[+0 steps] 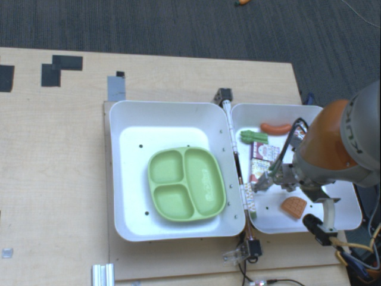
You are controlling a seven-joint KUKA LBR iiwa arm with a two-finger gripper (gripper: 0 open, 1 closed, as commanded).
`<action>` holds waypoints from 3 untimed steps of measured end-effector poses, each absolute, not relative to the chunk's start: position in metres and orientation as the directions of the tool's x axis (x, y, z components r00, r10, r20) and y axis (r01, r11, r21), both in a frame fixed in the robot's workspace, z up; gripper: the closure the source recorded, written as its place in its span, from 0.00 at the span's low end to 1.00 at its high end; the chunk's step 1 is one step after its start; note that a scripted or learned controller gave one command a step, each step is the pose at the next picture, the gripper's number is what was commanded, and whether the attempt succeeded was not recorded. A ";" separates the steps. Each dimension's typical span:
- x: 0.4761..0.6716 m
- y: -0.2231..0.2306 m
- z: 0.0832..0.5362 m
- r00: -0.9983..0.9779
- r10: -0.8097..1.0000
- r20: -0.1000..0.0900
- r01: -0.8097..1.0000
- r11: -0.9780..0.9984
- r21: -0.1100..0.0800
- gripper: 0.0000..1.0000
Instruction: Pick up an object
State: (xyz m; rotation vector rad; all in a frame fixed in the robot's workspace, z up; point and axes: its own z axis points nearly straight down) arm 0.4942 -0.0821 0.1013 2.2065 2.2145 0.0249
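1. The bench (59, 177) is pale wood and carries two shallow white bins side by side.
2. The arm (342, 142), grey with an orange band, reaches in from the right and hangs over the right bin (351, 216).
3. The left bin (128, 159) holds a light green divided plate (186, 185) with three compartments, lying near the bin's middle.
4. The right bin holds several small things: a patterned packet (263, 155) near its left wall, a green item (253, 137) above that, a red-orange sausage-shaped item (275, 127) near the far edge, and a tan biscuit-like piece (294, 207) toward the front.
5. The pincer (265, 180) sits low over the packet's lower end; whether it is released or clenched cannot be told, and nothing is visibly between its fingers.
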 end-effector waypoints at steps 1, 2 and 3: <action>0.490 -0.086 0.087 0.000 1.000 -0.003 1.000 0.000 0.011 0.00; 0.491 -0.085 0.098 -0.004 1.000 -0.003 1.000 0.004 0.015 1.00; 0.491 -0.085 0.098 -0.003 1.000 -0.003 1.000 0.003 0.015 0.00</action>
